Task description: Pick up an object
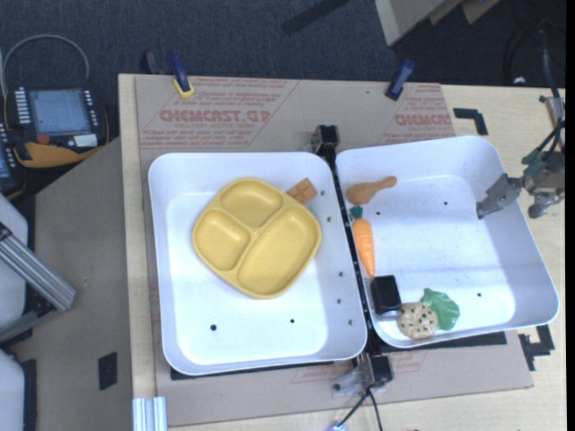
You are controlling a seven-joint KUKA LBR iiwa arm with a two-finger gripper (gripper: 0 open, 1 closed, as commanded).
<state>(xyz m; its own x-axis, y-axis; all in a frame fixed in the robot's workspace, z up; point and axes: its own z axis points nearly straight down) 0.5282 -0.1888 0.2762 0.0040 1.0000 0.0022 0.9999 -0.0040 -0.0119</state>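
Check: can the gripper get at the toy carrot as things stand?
Probably yes. The gripper sits at the right bin's far edge; bare bin floor lies between it and the toy carrot, though the carrot hugs the left wall.

The gripper (517,197) hangs at the counter's right edge, about midway along it, with little of the arm behind it in frame. One grey finger (494,197) slants down and leftward; a second shows just beside it. They seem spread apart and bare, though the view is small.
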